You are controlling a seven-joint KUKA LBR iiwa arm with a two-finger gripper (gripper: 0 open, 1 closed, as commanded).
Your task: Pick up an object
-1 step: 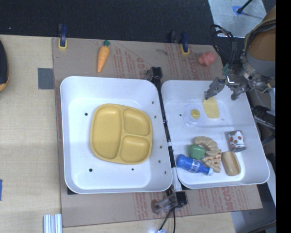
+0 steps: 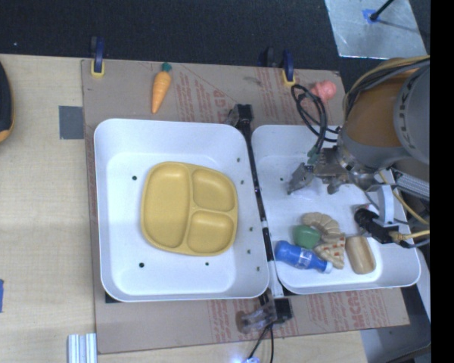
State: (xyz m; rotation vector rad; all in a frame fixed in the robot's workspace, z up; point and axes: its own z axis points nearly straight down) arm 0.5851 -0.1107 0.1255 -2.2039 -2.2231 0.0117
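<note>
Widest first: tabletop (image 2: 38,203), pale wood, under both bins. Next, arm (image 2: 382,112), grey and orange, reaching in from the right and hanging over the right bin (image 2: 276,146). Left bin (image 2: 110,203) well off to the left of the fingers, with a yellow plate (image 2: 188,206) lying flat in it.

Fingers (image 2: 300,178) spread apart, gripping nothing, hovering over bare white floor in the upper half of the right bin. Tips apparently angled down and to the left.

Candidates for the pick all bunched together below the fingers, near the bin's lower wall and apart from the tips: tan roll (image 2: 361,254) below and to the right, blue bottle (image 2: 299,255) almost straight below, ridged pastry (image 2: 321,221) nearest, green piece (image 2: 308,235) tucked against it, touching. Carrot (image 2: 160,89) far up and to the left, outside both bins and out of play.

Risks, as judged from here:
- Straight descent: likely to close on nothing, since no toy lies under the tips.
- Pile too tight: pastry, green piece and bottle touching or nearly so, so a finger may land on a neighbour and shove the lot instead of straddling one.
- Bottle round and on its side: apt to roll or squirt out if pinched off-centre.
- Roll close to the lower wall: little room for a finger on that side, possible scrape on the rim.
- Loose cables (image 2: 306,112) above the fingers: possible snag during a swing downward.
</note>
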